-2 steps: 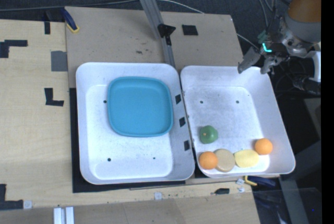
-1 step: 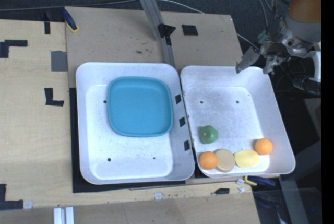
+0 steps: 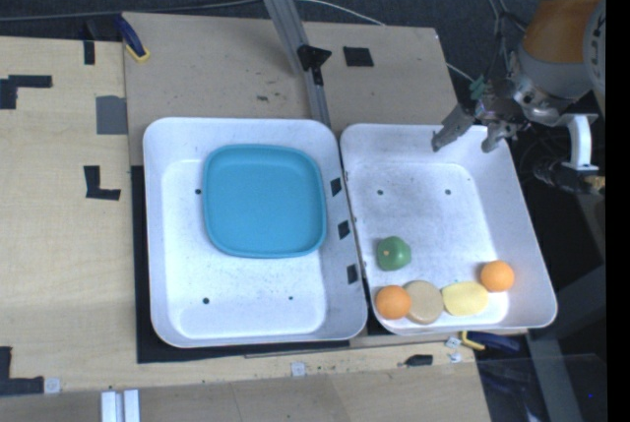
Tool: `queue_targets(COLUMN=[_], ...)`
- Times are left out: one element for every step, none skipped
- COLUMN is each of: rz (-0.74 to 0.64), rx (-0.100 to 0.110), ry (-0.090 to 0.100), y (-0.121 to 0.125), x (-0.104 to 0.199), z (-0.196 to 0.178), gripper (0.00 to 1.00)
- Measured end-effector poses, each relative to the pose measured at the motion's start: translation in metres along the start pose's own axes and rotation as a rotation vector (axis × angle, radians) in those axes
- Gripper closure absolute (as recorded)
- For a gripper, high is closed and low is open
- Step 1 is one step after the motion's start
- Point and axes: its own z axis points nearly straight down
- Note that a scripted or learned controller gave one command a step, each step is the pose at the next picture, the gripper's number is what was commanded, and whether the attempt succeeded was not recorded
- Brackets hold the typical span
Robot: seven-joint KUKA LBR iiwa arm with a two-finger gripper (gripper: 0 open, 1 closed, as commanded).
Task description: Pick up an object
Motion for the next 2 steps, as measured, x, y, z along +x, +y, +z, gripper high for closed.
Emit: queue_targets(rz=[0.001, 0.000], rx=[0.002, 0.000], ry=[0.000, 0.000], y=[0.001, 0.000], x=[-0.004, 0.003], z=[0.062, 0.107], gripper=[0.00, 0.00])
